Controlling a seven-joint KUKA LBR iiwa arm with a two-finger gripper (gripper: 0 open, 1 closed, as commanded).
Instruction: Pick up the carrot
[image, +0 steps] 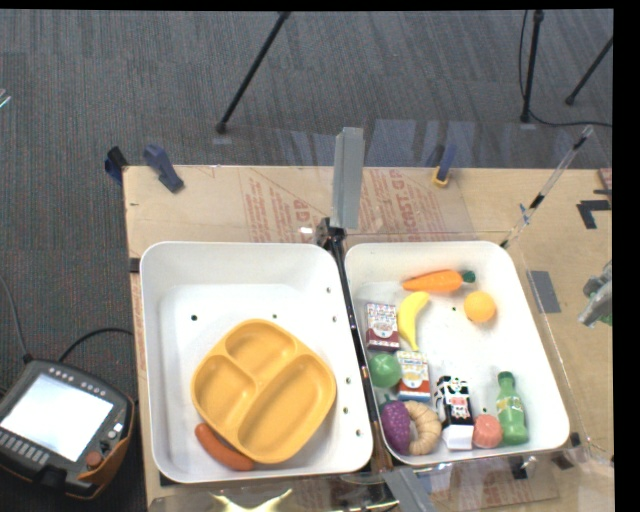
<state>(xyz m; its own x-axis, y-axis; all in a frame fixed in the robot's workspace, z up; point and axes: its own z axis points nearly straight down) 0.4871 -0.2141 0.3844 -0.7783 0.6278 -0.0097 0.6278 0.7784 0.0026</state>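
I see the carrot (433, 282) in the right bin (540, 330), up near its far wall, lying flat with its long axis running left to right, orange tip toward the divider and green top (467, 276) toward the orange (480, 307). The banana (412, 316) lies just beside it on the near side, and the orange sits close to the green end. At the right edge of my view there is a faint blurred shape I take to be the tool (597, 298); I cannot tell how far open it is or whether it has anything in it. If so, the carrot lies to its left, well apart. I judge the far side offers little room against the wall, so closing across the short axis looks best, keeping clear of the banana
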